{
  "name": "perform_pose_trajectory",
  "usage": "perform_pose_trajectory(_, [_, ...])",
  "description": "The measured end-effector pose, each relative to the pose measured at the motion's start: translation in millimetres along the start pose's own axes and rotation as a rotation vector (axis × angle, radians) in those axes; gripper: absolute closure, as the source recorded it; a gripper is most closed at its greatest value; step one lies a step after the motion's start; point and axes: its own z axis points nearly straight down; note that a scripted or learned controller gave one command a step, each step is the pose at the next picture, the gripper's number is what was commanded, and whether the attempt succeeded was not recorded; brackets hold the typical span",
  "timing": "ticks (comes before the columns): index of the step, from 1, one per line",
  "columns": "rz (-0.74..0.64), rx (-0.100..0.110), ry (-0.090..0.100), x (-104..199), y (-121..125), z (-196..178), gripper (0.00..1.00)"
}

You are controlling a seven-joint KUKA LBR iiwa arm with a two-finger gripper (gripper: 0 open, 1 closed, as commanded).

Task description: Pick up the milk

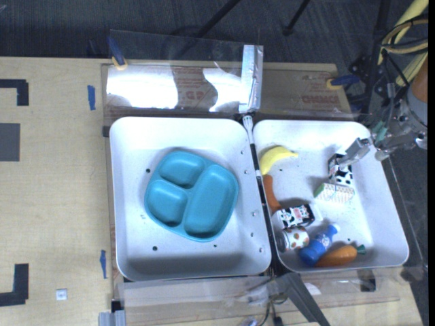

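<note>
Two cow-patterned black-and-white items lie in the right bin [380, 202]. One milk carton [342, 176] sits in the bin's right half, with a pale striped part [334, 193] just below it. A second cow-patterned carton [294, 216] lies lower, toward the bin's left wall. My gripper [352, 152] reaches in from the right and hangs directly over the upper end of the right-hand carton, touching it or nearly so. Whether the carton sits inside the gripper is not discernible.
Also in the right bin are a yellow banana [276, 158], an orange carrot-like piece [271, 192] along the left wall, a small can [294, 239], a blue bottle [318, 244] and an orange item [338, 254]. The left bin [129, 148] holds a blue divided plate [192, 193].
</note>
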Motion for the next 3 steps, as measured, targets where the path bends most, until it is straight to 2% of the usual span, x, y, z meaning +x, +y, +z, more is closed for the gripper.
perform_pose_trajectory(1, [-0.109, -0.001, 0.0, -41, 50, 123, 0.0])
perform_pose_trajectory(2, [-0.236, -0.002, -0.001, -58, 44, 174, 0.0])
perform_pose_trajectory(3, [0.015, 0.001, 0.004, -49, 8, 163, 0.0])
